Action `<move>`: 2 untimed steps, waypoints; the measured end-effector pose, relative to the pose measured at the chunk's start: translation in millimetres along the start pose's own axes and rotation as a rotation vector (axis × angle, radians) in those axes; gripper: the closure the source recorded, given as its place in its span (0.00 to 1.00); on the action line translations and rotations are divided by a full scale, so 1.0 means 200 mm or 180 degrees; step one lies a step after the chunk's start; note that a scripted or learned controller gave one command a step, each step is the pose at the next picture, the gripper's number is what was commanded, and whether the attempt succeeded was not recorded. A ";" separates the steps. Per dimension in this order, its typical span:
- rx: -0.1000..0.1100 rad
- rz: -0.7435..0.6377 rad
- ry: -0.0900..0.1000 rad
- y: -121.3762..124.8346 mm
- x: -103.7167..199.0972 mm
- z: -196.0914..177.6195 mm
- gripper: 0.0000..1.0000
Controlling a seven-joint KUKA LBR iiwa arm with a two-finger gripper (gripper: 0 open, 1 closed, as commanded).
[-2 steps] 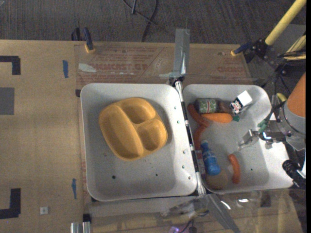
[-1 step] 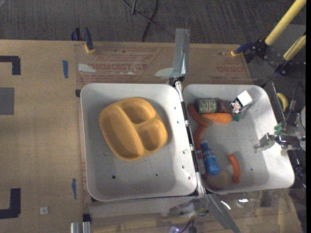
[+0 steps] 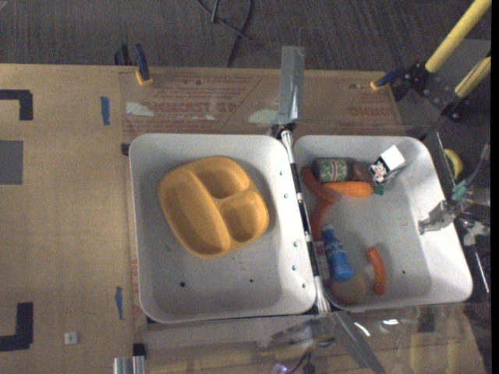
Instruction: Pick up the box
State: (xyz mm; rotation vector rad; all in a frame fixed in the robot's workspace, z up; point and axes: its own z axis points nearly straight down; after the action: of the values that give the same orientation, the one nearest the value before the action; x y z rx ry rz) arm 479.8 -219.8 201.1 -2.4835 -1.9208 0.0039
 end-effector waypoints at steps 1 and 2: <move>0.0002 0.0316 -0.0001 -0.04 0.15 -0.17 0.00; 0.0019 0.0941 0.0000 -0.15 0.58 0.25 0.00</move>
State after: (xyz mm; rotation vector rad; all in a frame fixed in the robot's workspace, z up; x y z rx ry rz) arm 478.8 -99.9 151.9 -2.7357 -1.5319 0.0100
